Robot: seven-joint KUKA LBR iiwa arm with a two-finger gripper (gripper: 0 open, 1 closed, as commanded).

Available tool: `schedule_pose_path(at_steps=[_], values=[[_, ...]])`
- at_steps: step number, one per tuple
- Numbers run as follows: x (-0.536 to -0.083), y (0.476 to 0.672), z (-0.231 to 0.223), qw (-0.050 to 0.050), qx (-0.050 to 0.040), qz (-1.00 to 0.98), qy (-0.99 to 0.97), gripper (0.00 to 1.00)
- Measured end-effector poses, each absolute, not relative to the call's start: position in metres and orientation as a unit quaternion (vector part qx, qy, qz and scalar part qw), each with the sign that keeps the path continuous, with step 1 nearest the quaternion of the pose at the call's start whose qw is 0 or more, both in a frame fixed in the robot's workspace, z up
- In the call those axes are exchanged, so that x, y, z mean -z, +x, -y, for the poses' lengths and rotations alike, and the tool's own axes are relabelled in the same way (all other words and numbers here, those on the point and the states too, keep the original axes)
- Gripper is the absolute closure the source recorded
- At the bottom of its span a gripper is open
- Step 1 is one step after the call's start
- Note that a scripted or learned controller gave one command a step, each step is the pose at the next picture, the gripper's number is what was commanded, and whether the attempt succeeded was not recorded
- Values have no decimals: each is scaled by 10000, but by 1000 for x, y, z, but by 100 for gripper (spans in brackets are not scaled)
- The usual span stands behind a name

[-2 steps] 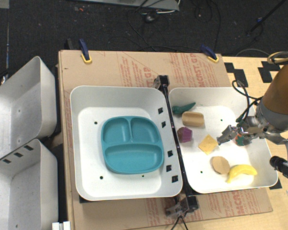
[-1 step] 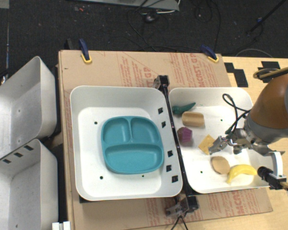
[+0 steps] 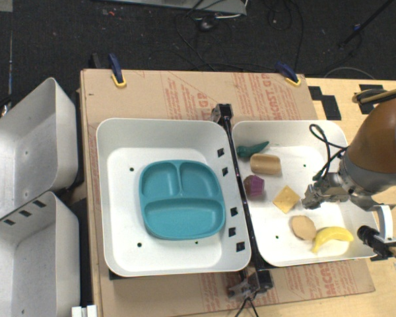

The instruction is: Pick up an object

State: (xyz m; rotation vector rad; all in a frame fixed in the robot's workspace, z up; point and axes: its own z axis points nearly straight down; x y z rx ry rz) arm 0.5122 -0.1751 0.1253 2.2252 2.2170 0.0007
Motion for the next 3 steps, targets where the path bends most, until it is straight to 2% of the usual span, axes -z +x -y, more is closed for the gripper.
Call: schedule_pose_path(at_steps=[2, 3], values=[[-238, 521, 194, 35, -12, -7079, 7063, 100], [-275, 523, 194, 29, -9, -7082, 7060, 100]])
